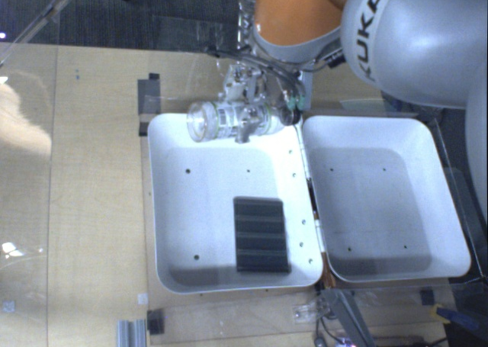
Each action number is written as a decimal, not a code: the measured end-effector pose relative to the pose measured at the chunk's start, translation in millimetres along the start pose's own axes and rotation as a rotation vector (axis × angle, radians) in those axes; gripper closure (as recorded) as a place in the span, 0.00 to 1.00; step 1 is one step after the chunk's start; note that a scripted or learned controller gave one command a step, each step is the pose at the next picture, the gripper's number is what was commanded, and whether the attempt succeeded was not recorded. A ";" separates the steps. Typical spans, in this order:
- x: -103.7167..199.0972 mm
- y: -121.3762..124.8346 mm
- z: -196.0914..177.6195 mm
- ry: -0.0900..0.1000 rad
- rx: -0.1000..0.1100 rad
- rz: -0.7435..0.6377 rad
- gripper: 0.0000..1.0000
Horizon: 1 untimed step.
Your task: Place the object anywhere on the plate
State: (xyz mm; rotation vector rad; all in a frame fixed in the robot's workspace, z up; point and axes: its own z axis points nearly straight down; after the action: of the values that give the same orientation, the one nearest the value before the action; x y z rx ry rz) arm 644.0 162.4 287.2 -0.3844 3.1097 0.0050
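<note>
A clear glass jar [204,120] lies on its side above the far edge of the left bin [155,208], its round end pointing left. My gripper [245,126] comes down from the orange-banded wrist and is shut on the jar's right part, with the fingers on either side of it. The plate [261,235], a black ridged rectangle, lies flat in the near half of the left bin, well in front of the gripper and slightly to its right.
The right bin [381,185] adjoins the left bin along a shared wall. The large grey arm body hangs over the right bin's far corner. Wooden bench top stretches to the left, with small black brackets at the bin corners.
</note>
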 end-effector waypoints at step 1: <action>-4.4 -20.1 -89.3 -0.001 0.001 0.324 1.00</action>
State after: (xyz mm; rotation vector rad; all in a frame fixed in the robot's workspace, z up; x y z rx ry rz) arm 652.5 143.6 376.4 0.1221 3.1307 0.0059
